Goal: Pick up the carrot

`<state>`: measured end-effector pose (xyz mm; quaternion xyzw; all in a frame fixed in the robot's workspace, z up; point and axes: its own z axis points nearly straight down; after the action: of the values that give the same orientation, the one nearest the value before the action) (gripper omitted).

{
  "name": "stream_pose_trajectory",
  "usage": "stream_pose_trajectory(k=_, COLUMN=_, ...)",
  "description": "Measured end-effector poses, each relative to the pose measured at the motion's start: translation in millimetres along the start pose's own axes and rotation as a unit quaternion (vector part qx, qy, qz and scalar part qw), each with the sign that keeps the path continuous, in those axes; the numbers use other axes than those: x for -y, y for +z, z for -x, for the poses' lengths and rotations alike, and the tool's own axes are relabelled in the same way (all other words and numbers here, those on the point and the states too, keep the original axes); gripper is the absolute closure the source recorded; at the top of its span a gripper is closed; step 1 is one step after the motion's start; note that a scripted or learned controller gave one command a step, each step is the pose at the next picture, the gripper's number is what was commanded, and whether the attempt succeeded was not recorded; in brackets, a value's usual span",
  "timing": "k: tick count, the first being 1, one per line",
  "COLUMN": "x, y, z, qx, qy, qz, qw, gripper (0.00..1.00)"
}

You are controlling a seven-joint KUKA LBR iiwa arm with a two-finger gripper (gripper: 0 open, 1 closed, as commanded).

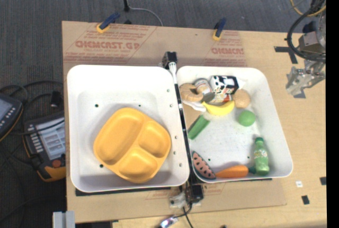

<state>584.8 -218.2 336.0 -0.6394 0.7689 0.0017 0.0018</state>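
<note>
The orange carrot (231,172) lies flat along the front wall of the right bin (275,116). It sits between a watermelon slice (203,165) on its left and a green bottle (259,155) on its right. My gripper (303,80) hangs over the bare bench outside the right bin, beyond the bin's far right corner and well away from the carrot. Nothing shows in it.
The far part of the right bin holds a banana (220,108), a green cucumber (198,126), a green ball (246,118), a tan potato (242,99), a black-and-white carton (224,83) and a bagel (189,93). A yellow divided plate (132,142) lies in the left bin (85,89).
</note>
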Motion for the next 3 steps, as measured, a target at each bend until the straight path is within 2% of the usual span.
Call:
stream_pose_trajectory(k=1, x=-3, y=93, z=-5, qx=0.0, qy=-0.15, qz=0.002, qw=0.9887, gripper=1.0)
stream_pose_trajectory(k=2, x=-15, y=124, z=1, qx=0.001, qy=-0.322, qz=0.003, qw=0.9467, gripper=1.0)
stream_pose_trajectory(k=3, x=-69, y=-35, z=-4, qx=0.001, qy=-0.366, qz=0.0, qw=0.9305, gripper=1.0)
